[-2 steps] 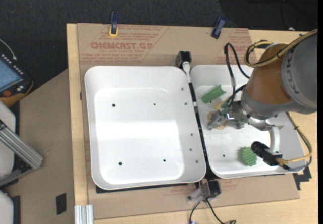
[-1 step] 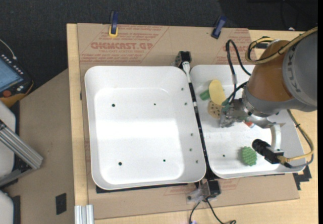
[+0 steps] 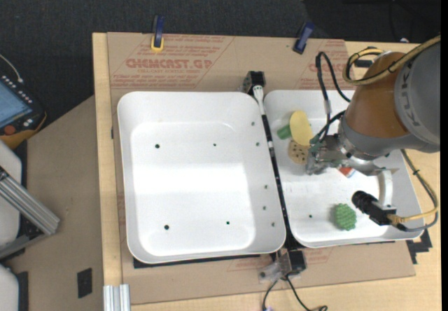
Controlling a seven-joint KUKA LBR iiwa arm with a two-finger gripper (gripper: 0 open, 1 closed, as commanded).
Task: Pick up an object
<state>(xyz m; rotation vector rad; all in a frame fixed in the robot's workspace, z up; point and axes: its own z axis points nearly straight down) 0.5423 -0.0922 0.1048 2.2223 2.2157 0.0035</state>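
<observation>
Grey arm dips into the right bin [image 3: 308, 229], gripper [image 3: 316, 162] low beside the yellow piece [image 3: 301, 127]; jaw state I cannot tell. Approach step; next, a clean close.

My arm [image 3: 413, 103] is a thick cylindrical housing finished in matte grey. A broad orange band [image 3: 374, 103] encircles it above the wrist, tapering slightly toward the tool end. Below the band, a light grey flange carries my gripper [image 3: 318, 159], a compact metallic assembly with dark fittings. Black cables [image 3: 323, 82] loop along the band's outer surface, and a thin yellow-orange cable [image 3: 364, 59] runs beside them.
</observation>
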